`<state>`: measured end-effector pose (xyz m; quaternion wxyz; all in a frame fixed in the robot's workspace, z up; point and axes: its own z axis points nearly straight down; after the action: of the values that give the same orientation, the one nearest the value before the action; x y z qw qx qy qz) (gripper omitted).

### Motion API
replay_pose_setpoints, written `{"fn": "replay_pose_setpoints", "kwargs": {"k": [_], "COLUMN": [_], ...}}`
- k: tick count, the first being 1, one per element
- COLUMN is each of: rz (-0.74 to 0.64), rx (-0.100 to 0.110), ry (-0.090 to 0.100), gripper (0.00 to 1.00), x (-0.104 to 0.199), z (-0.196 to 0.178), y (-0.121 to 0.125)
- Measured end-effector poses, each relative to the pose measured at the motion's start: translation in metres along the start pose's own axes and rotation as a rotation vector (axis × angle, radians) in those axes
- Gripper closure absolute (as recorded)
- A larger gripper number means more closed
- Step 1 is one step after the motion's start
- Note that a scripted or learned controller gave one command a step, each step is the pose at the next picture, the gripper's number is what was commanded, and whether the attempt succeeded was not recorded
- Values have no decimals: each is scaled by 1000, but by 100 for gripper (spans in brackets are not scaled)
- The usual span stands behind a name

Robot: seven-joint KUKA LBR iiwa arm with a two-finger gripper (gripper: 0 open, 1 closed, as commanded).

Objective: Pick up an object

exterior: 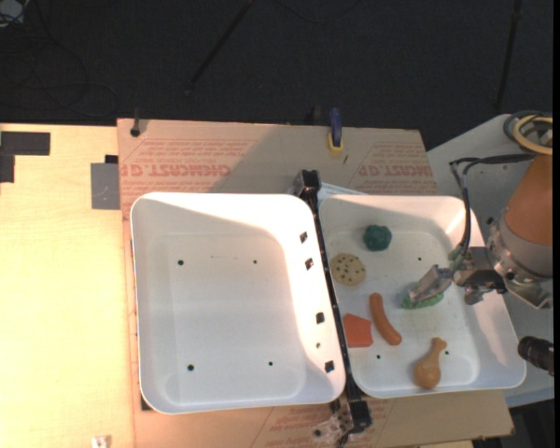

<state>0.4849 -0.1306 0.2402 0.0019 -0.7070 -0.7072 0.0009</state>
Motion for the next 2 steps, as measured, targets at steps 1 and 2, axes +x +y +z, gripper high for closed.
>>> {"fn": "replay_pose_setpoints", "kwargs": {"k": [1, 2], "rz": [-2, -5], "rx": [-22, -1], "ry": [-9, -3], "gripper": [0, 100], "x": [-35, -34], "z": [-185, -185], "y": [67, 65]}}
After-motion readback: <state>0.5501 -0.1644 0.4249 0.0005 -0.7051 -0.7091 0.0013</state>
